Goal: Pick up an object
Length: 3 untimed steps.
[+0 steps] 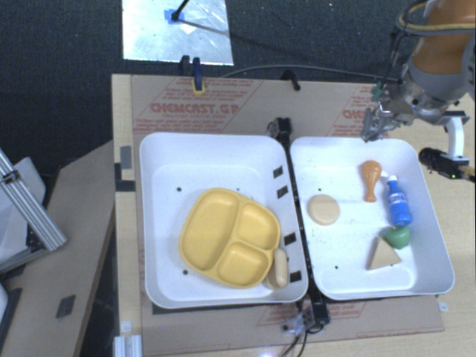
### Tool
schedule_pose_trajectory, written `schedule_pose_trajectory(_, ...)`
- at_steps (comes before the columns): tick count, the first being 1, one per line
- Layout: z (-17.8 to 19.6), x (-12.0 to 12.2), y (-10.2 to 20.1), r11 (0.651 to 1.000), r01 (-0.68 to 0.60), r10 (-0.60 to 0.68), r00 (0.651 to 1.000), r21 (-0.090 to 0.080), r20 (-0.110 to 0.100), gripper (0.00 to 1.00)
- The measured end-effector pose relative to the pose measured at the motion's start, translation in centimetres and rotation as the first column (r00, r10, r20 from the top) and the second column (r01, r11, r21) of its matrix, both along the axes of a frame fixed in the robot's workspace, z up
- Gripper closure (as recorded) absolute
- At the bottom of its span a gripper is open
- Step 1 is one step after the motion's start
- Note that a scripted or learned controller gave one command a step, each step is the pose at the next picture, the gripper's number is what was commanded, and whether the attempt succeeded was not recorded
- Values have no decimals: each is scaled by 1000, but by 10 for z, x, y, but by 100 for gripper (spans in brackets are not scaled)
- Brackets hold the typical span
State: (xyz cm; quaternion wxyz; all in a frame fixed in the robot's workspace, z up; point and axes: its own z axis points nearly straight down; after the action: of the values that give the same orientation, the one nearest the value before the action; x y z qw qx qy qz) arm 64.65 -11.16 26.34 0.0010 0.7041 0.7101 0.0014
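Two shallow white bins sit side by side on the tabletop (89, 199). The left bin (160, 162) holds a yellow divided tray (223, 233) with a small beige roll (279, 268) touching its lower right edge. The right bin (431, 274) holds a round beige disc (323, 209), an orange drumstick (370, 178), a blue bottle (398, 201), a green piece (399, 236) and a tan wedge (383, 256). The tool (372, 130) hovers over that bin's upper rim.

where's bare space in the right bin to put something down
Bare floor lies between the round tan disc and the right bin's near rim, left of the tan wedge. Crowded along the right: drumstick, blue bottle, green piece.
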Motion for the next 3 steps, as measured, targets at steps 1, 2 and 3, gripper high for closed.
schedule_pose_trajectory(1,0,-4,49,1000,0,0,1000,1,-2,100)
schedule_pose_trajectory(2,-17,4,100,1000,-1,1,1000,1,-2,100)
schedule_pose_trajectory(3,-32,5,153,1000,-1,1,1000,1,-3,100)
